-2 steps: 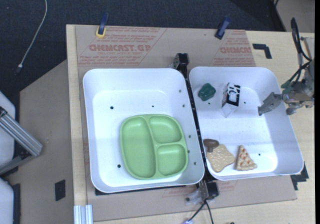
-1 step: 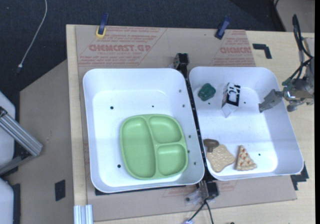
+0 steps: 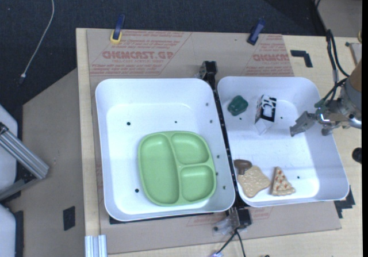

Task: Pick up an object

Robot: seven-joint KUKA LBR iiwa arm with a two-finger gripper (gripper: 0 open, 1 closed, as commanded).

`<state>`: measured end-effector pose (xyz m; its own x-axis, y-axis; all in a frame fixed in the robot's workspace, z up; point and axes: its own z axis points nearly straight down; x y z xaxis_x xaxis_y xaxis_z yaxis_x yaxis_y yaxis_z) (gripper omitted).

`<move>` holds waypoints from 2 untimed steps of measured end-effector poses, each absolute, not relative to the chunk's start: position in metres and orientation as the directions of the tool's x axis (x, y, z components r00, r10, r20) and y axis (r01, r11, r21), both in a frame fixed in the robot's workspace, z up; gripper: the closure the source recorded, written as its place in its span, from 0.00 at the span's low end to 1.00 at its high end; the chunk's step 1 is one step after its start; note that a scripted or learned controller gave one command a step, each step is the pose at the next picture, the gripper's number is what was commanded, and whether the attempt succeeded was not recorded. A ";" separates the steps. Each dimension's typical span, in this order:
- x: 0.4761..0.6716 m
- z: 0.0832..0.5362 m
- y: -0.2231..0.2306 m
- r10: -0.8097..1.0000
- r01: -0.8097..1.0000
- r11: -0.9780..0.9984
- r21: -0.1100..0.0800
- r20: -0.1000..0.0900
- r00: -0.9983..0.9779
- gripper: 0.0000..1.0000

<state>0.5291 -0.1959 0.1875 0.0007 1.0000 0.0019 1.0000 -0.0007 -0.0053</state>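
Note:
My gripper (image 3: 309, 131) hangs over the right side of the right bin (image 3: 328, 161), open, with nothing between its fingers. One grey finger (image 3: 300, 125) points left toward a white and black box (image 3: 265, 112) and stops a short way from it. A small dark green object (image 3: 237, 104) lies left of that box. Along the bin's front edge lie a tan toast-shaped piece (image 3: 253, 181), a small brown piece (image 3: 242, 165) and a pizza slice (image 3: 281, 182).
The left bin (image 3: 115, 135) holds a light green divided plate (image 3: 176, 167). A black clamp (image 3: 208, 69) sits between the bins at the back. Blue clips (image 3: 117, 29) (image 3: 256, 31) hold the cardboard base. Cables hang at the right edge.

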 end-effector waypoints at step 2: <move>0.537 0.087 -0.200 1.000 1.000 0.000 -0.005 0.002 0.000 0.00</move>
<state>0.5365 -0.1995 0.0868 -0.0002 1.0000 0.0020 1.0000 0.0002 -0.0047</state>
